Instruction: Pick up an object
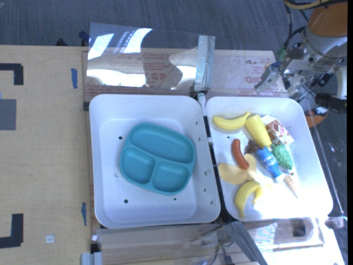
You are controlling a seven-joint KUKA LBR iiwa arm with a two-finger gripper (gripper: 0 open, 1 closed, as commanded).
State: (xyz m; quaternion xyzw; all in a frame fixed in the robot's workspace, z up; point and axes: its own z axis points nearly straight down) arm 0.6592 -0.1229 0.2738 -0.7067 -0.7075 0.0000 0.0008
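Toy food lies heaped in the right bin (pixel 314 164), while the gripper (pixel 278 73) hangs beyond that bin's far rim, up at the top right, over the clear sheeting behind the bins. Whether it stands wide or narrow I cannot tell; the metal parts there blur together, and nothing shows between them. The arm (pixel 328 15), grey with its orange band, comes in from the upper right corner.

All the food sits nearer the camera than the gripper and lower in the view. Closest to it are a banana (pixel 230 122) lying crosswise near the bin's far left part and a yellow bottle-shaped piece (pixel 257 130) slanting just beside it. A round piece with red and white markings (pixel 275 131) touches that piece's right side. Below these lie a red sausage (pixel 240 154), a blue bottle (pixel 268 162) and a green bumpy piece (pixel 283 155), packed close together. A pale yellow slice (pixel 234 173) and a second banana (pixel 246 195) lie toward the near side, with a small cone (pixel 290 184) to their right.

The left bin (pixel 105 148) holds a teal divided plate (pixel 158 158), well apart from the gripper.
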